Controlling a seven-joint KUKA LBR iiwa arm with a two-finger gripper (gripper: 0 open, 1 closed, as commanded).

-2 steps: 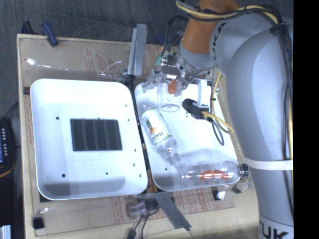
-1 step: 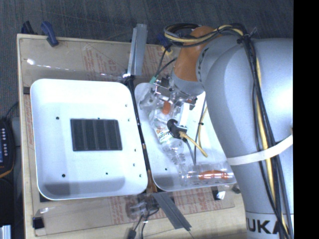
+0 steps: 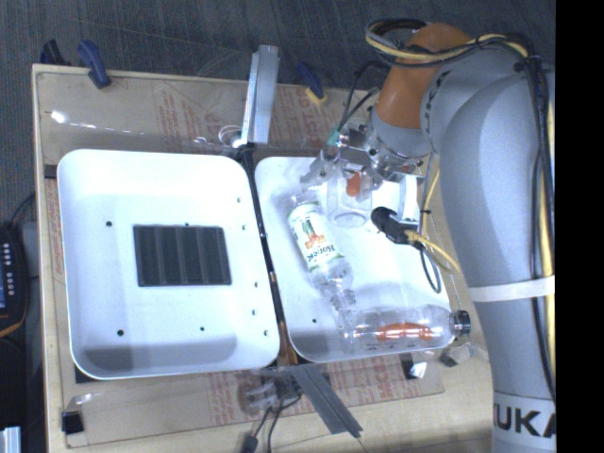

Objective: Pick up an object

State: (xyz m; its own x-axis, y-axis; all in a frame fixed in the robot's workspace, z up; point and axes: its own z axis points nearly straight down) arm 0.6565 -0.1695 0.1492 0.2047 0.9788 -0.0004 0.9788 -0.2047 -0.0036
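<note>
Lying on a brown bench [image 3: 142,404] over dark floor, two white bins are sitting side by side. Left bin [image 3: 94,253] is holding a dark ribbed panel [image 3: 182,255]. Right bin [image 3: 302,347] is holding a labelled bottle [image 3: 314,239] mid-frame and a clear bottle [image 3: 396,328] lower right. Gripper [image 3: 354,187] is hovering over a clear cup [image 3: 347,206]; glare is hiding its jaws, so I cannot tell their state.

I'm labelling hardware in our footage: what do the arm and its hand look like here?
The arm is thick, rounded and light grey, with an orange band above the wrist and black KUKA lettering low on its body. Yellow and black cables loop over the wrist, and more run down its side. The hand is a small metallic assembly with a black connector beside it.
</note>
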